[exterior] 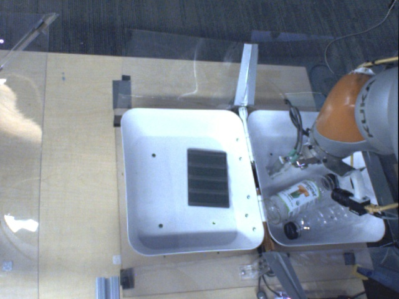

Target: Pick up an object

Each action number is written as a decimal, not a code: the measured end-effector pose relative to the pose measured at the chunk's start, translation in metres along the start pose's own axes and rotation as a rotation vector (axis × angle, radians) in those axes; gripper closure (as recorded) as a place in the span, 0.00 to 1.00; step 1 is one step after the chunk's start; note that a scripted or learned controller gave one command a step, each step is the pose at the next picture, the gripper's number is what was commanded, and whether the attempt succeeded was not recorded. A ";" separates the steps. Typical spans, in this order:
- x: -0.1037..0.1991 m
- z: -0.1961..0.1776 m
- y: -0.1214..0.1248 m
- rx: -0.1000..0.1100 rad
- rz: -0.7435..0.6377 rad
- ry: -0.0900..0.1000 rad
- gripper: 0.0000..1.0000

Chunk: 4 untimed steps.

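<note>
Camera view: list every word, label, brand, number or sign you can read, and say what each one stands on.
No text in this view can be read.
Bottle lying in the right bin: its label has green and orange print, too small and blurred to read.
Dark ribbed pad in the left bin: no lettering visible.
Arm's orange band: no marking visible.

single fixed cam, mounted high, angled down at wooden surface [75,185]. both white bins [143,185] sit mid-frame, fairly far off. arm [368,111] pokes in from right edge.
</note>
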<state>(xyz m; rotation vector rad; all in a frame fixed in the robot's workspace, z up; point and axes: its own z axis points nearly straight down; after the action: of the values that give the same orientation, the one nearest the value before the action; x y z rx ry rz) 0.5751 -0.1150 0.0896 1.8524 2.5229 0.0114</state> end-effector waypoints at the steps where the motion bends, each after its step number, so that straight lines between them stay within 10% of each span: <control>1: -0.009 -0.002 -0.090 -0.002 0.013 -0.003 0.00; 2: 0.037 -0.001 -0.031 -0.005 -0.040 0.000 0.00; 3: 0.035 -0.014 -0.027 -0.015 -0.042 -0.007 1.00; 4: 0.072 -0.097 0.051 0.005 -0.115 0.003 1.00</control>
<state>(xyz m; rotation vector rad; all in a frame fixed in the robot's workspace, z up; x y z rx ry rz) 0.6008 -0.0314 0.1867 1.7062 2.6295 0.0072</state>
